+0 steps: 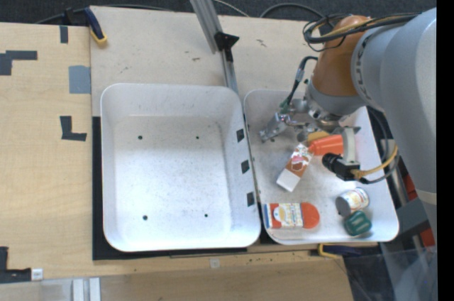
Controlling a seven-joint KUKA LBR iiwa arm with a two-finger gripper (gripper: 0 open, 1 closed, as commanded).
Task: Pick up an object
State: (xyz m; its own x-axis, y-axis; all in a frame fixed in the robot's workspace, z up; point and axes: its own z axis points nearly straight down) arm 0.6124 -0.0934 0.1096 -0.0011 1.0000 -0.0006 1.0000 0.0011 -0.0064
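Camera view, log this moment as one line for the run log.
arm: over right bin | end effector: low at bin's far-left part | held: nothing seen | nearest: white-and-red bottle | left bin: untouched

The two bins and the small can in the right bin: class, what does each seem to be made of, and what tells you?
The two bins look like white moulded plastic, matte, with rounded corners and rims. The small can seems metal, judging by its pale shiny end, though its small size leaves that open.

Bulky grey arm (404,79), orange band above wrist, black cables looped alongside, small metal claw (273,129).
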